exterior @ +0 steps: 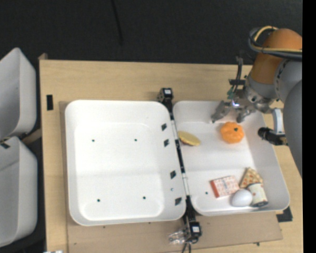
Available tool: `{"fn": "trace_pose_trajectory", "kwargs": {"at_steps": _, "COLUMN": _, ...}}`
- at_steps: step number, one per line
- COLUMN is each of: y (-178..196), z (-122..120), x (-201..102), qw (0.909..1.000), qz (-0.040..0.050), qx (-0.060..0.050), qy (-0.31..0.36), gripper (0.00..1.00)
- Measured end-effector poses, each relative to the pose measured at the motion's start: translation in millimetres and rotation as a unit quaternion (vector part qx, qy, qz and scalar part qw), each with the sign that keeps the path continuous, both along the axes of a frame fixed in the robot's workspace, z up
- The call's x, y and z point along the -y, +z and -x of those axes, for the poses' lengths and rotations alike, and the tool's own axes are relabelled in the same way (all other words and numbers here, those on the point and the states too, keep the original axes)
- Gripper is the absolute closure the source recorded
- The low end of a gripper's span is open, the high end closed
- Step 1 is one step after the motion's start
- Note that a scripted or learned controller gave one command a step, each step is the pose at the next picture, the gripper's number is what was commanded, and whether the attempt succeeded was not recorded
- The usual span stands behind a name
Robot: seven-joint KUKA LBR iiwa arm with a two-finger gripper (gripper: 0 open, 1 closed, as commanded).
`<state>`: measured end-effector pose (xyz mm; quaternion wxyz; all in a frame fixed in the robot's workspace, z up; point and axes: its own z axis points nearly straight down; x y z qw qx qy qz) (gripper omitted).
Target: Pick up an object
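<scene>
My claw (230, 111), fingers spread and pinching nothing, hangs over the far edge of the right bin (268, 165). The orange (231, 133) sits just below it in the camera view, toward the bin's middle, a short drop away.

A wooden bench (105, 80) carries two white bins, left (116, 157) and right (200, 167), side by side.

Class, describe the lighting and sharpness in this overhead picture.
Camera view: even, soft light with faint shadows; the bins look bright white; the orange is fairly sharp; the gripper is slightly blurred; the surround beyond the bench is dark.
</scene>
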<state>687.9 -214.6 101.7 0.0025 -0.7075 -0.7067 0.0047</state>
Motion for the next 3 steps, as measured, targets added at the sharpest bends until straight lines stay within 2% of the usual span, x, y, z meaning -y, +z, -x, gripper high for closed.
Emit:
{"fn": "trace_pose_trajectory", "kwargs": {"at_steps": 1, "y": 5.5, "z": 0.5, "x": 0.8, "qw": 1.0, "qz": -0.0001, "qx": 0.0, "qy": 0.0, "gripper": 1.0}}
{"fn": "trace_pose_trajectory", "kwargs": {"at_steps": 2, "y": 37.5, "z": 1.3, "x": -2.9, "qw": 1.0, "qz": -0.0007, "qx": -0.002, "qy": 0.001, "gripper": 1.0}}
{"fn": "trace_pose_trajectory", "kwargs": {"at_steps": 3, "y": 41.4, "z": 0.0, "x": -2.6, "qw": 1.0, "qz": -0.0001, "qx": 0.001, "qy": 0.001, "gripper": 0.0}}
